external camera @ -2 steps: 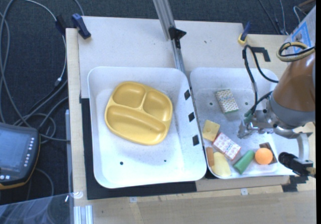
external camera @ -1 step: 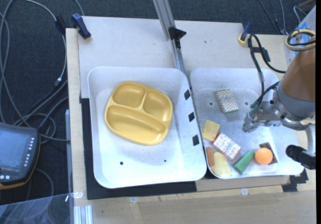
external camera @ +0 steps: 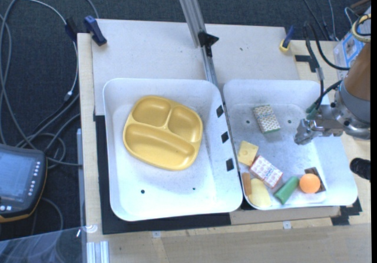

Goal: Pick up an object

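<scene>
Desk: we look down at a slant on a pale wooden desk (external camera: 153, 49) carrying two shallow white bins side by side, with dark floor and loose cables around it.
Left bin: the left white plastic bin (external camera: 115, 155) holds a yellow plastic plate with three compartments (external camera: 163, 132), lying flat near the bin's middle.
Right bin: the right white plastic bin (external camera: 283, 92) holds all the small objects, most of them gathered along its near edge.
Far object: a small box with a green and white pattern (external camera: 266, 118) lies alone toward the far middle of the right bin.
Near cluster: a yellow wedge like a piece of cheese (external camera: 248, 153) sits by the bin's left wall; just beside it on the near side we see a red and white patterned packet (external camera: 266, 171), then a pale yellow rounded piece (external camera: 260, 196) with an orange piece (external camera: 247, 184) at its left, and a green block (external camera: 287, 190).
Near right corner: an orange ball (external camera: 310, 183) rests just right of the green block, on something dark.
Arm: the grey arm (external camera: 359, 108) reaches in from the right.
End effector: the metal end effector (external camera: 306, 132) sits over the right part of the right bin, apart from every object, to the right of the patterned box; we see nothing between its fingers, and we cannot tell how wide they stand.
</scene>
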Motion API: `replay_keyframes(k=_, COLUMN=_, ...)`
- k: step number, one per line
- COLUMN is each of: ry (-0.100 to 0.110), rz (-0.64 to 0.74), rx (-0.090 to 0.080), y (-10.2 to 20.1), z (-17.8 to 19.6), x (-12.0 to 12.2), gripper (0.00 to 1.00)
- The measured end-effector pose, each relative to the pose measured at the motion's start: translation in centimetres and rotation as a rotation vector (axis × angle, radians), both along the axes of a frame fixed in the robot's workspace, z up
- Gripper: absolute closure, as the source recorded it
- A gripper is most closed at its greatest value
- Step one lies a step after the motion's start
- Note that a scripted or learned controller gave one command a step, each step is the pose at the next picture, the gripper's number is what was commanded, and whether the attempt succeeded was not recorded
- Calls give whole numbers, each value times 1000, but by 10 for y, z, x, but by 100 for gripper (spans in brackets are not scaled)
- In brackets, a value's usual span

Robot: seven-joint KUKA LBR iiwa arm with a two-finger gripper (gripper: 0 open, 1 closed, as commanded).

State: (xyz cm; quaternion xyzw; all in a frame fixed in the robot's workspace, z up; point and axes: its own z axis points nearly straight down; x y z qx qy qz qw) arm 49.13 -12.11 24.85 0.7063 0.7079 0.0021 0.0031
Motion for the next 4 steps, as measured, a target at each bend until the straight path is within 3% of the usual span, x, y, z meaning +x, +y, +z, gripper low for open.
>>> replay_keyframes(k=4, ry=4, rz=5, rx=4, y=203, z=2, x=93, gripper=100)
